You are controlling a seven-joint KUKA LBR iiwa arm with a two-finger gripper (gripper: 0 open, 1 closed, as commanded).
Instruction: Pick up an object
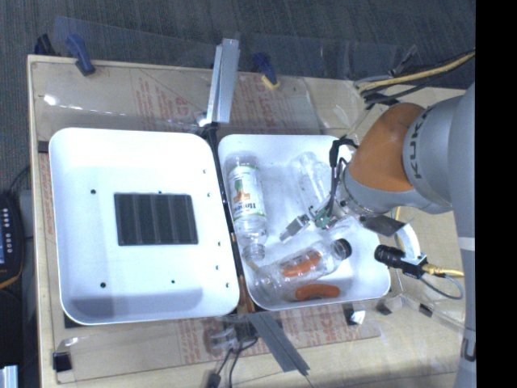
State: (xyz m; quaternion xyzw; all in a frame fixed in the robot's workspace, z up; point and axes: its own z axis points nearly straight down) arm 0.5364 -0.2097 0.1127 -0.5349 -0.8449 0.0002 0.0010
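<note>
Bottles are lying in the right bin (pixel 367 285): a labelled bottle (pixel 246 200) along its left wall, a clear bottle (pixel 303 263) near its front edge. The claw (pixel 311 218) is hovering between them; whether it is open, I cannot tell. Smooth, round plastic risks slipping or rolling away.

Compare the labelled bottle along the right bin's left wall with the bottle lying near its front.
The labelled bottle wears a white, green and orange label and runs front to back. The front bottle has no label, holds something orange, has a dark cap, and lies crosswise. Both are clear plastic, lying down.
</note>
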